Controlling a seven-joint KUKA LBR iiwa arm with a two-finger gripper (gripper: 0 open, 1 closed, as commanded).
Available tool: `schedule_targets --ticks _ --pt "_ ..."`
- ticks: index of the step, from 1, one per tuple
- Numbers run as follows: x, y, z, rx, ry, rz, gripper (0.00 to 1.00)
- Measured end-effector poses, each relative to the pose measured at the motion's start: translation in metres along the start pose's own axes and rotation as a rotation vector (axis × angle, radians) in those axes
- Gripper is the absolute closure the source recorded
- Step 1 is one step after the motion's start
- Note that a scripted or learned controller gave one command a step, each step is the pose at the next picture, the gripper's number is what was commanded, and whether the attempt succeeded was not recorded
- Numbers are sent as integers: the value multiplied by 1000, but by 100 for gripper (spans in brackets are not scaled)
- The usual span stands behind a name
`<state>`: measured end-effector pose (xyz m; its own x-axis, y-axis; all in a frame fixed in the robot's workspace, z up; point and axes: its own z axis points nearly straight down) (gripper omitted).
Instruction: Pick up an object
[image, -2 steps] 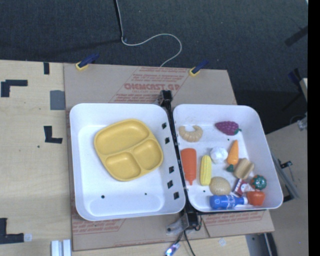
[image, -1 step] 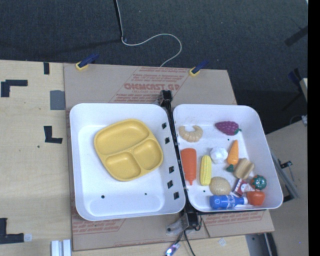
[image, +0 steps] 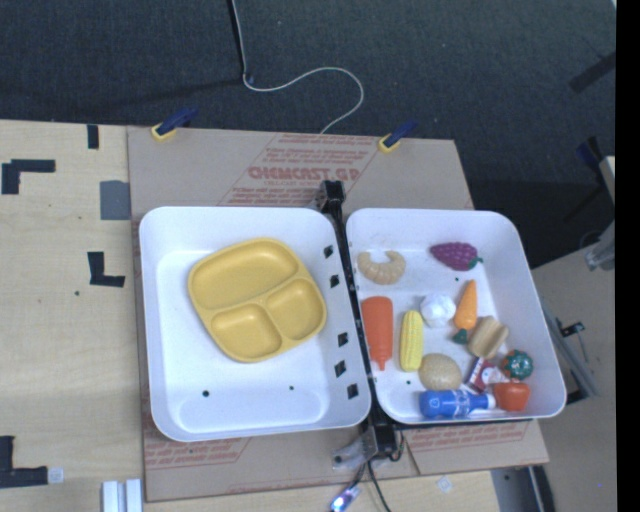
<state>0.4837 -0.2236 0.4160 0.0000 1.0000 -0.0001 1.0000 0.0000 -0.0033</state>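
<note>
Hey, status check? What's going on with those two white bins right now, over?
Toy food piled in right bin, untouched. Yellow tray alone in left bin. Nothing lifted yet.

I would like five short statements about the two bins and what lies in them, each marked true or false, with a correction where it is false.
1. The yellow divided plate lies in the left bin. True.
2. The purple grapes lie in the left bin. False: they are in the right bin, near its far edge.
3. The corn cob lies beside the large orange carrot. True.
4. The blue bottle stands upright. False: it lies on its side near the front edge of the right bin.
5. The croissant rests on the yellow divided plate. False: it lies in the right bin, close to the wall between the bins.
</note>
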Motion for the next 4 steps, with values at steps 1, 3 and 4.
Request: schedule_targets --ticks 1,3,4 --pt "0 0 -47 -8 -2 -1 100" --pt "0 0 -59 -8 -2 -1 100" --pt "0 0 -7 2 1 0 100"
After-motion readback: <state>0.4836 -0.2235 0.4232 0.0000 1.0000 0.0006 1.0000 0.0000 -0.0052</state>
